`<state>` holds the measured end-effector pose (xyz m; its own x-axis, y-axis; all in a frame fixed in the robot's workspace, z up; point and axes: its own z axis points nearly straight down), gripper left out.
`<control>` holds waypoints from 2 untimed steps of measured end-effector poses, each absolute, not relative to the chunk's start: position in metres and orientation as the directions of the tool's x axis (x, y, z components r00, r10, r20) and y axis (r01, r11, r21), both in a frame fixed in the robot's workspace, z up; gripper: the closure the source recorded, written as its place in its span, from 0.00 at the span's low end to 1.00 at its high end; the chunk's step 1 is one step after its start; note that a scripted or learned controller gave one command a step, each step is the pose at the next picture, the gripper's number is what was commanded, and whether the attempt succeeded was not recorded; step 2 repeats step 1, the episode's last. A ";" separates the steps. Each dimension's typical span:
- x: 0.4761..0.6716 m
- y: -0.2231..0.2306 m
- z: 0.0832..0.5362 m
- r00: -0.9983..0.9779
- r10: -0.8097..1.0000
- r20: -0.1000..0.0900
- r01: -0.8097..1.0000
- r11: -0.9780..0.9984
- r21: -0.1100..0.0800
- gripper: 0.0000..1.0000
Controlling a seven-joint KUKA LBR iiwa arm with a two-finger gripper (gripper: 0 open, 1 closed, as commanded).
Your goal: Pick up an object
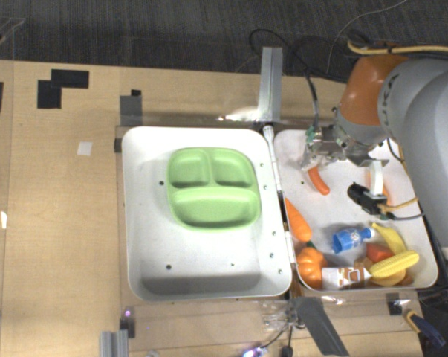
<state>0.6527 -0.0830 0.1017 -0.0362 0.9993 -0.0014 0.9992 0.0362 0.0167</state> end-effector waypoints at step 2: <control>0.571 -0.020 0.186 -0.028 1.000 0.001 1.000 0.028 0.005 1.00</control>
